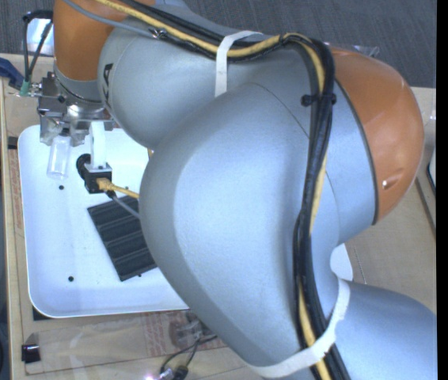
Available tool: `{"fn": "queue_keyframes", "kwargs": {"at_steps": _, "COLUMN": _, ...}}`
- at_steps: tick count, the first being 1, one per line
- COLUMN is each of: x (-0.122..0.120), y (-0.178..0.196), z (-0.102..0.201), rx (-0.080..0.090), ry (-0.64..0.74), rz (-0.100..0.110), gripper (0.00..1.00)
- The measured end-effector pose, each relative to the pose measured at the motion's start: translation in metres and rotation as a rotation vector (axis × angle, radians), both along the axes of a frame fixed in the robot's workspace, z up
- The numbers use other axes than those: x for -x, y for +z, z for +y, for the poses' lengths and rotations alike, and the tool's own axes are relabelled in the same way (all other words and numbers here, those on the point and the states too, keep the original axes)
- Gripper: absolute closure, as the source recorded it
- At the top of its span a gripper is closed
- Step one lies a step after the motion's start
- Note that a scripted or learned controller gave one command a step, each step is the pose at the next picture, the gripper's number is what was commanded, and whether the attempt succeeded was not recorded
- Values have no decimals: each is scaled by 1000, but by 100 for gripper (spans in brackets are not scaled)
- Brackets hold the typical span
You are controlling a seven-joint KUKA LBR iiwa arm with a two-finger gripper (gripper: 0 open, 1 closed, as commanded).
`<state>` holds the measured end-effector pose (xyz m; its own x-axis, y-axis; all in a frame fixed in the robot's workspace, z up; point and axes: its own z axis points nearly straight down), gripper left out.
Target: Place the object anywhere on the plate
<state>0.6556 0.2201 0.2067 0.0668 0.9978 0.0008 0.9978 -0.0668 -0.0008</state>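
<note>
My gripper [59, 153] hangs over the far left part of the left white bin [50, 275], close to its back rim. A flat black ribbed rectangle [123, 240] lies in that bin, just below and to the right of the gripper and apart from it. Its right end is hidden under my arm. The big grey and orange arm [271, 180] covers the middle and right of the view, hiding the other bin and whatever lies there.
Bare white floor of the left bin lies in front of and to the left of the ribbed rectangle. Tools and a clamp [2, 74] sit off the bench at the left edge. The wooden bench edge [129, 335] runs along the front.
</note>
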Motion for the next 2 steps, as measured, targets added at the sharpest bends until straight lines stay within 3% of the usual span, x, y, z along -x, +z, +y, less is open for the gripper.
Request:
{"fn": "queue_keyframes", "kwargs": {"at_steps": 1, "x": 0, "y": -1, "z": 0, "rx": 0, "ry": 1, "rz": 2, "gripper": 0}}
{"fn": "queue_keyframes", "kwargs": {"at_steps": 2, "x": 0, "y": 37, "z": -55, "rx": 0, "ry": -11, "rz": 1, "gripper": 0}}
